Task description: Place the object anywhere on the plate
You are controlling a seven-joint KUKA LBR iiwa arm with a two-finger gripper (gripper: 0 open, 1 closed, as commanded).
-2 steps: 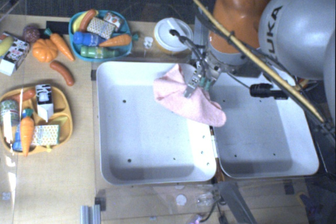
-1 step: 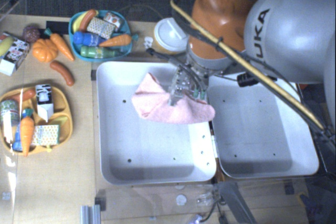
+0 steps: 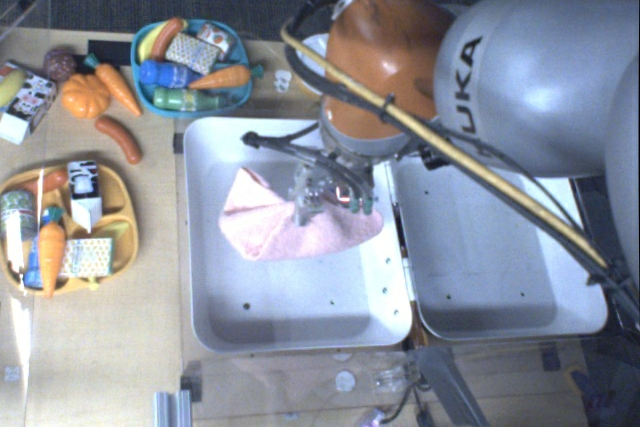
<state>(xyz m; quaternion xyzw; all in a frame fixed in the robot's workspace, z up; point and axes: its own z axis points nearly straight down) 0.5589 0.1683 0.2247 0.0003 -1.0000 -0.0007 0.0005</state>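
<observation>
Grey KUKA arm with orange band comes in from 3 o'clock, wrist over the top edge of the left bin. Gripper hangs low over the pink cloth, which lies crumpled in the middle of the left bin, spreading from centre toward 9 o'clock. Gripper sits at the cloth's 2 o'clock side, right on or just above the fabric. Cannot tell whether the fingers are spread or pressed together, or whether any cloth is between them; the wrist body and cable hide them. Yellow-black cable runs diagonally from wrist toward 4 o'clock across the right bin. On the counter at 9 o'clock of the bins: yellow plate piled with toy food, carrot included. At 11 o'clock: blue bowl of toy food, small pumpkin and a loose sausage just beside it. Cloth well apart from the yellow plate.
</observation>
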